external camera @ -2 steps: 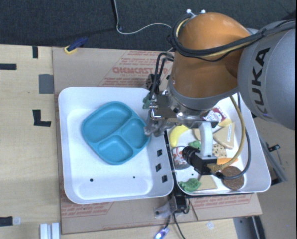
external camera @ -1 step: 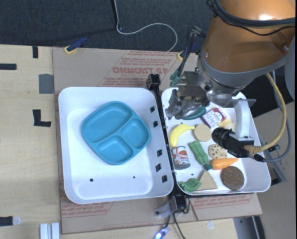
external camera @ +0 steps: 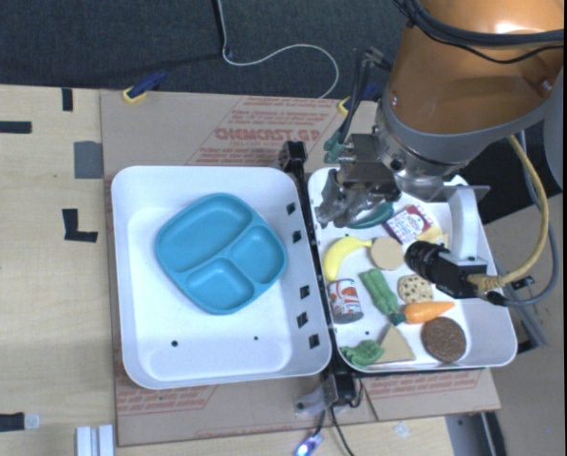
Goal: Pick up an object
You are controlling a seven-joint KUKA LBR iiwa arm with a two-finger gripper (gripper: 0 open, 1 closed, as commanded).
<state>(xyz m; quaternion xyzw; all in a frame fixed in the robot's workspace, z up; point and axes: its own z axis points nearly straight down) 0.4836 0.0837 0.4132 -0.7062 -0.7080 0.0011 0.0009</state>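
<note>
- A yellow plastic banana (external camera: 345, 252) is seen lying in the right shallow white bin (external camera: 503, 348), beside a red-labelled can (external camera: 346, 299).
- The hand (external camera: 351, 202) is poised just above the banana; its grip cannot be told.
- A blue divided plastic plate (external camera: 220, 252) is seen in the left white bin (external camera: 141, 198).

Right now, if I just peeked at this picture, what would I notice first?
Probably the big orange and grey robot arm at the top right, leaning over the right bin, with its gripper low at that bin's far left corner. Next, the blue divided plate lying alone in the left bin. Then the pile of toy food in the right bin, like a yellow banana and an orange carrot.
</note>
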